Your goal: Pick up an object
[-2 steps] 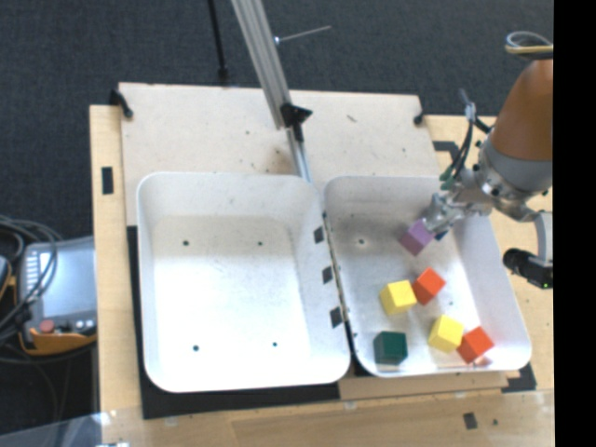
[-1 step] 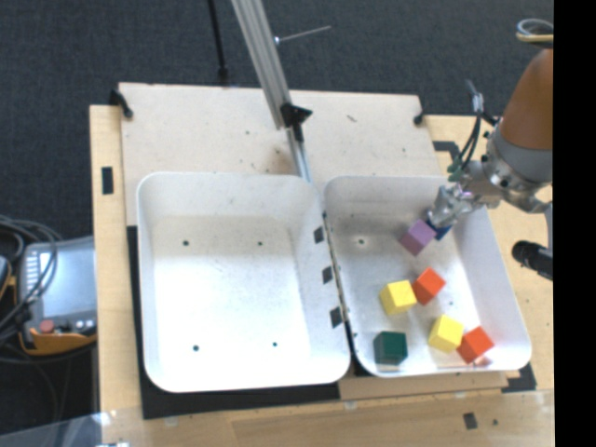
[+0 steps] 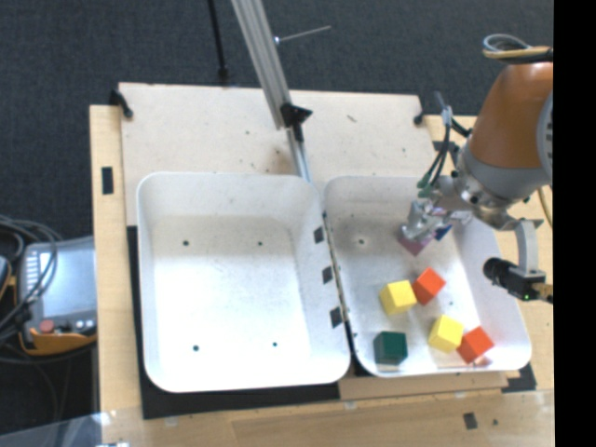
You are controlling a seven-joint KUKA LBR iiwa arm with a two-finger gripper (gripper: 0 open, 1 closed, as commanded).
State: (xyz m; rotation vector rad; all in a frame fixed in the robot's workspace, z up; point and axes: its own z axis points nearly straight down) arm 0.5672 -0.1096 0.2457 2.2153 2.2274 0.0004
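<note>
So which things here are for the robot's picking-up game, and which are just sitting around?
For the job:
gripper, low in the right bin
purple block right under it
two yellow blocks
two orange blocks
green block

Just lying about:
left bin
metal pole
grey box with cables, left of the bench

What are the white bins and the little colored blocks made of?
The two white bins look like thin molded plastic: smooth, with rounded corners and curled rims. The yellow blocks, orange blocks and dark green block look like painted wood or foam: matte, flat-faced, with no shine. I can't say which.
</note>
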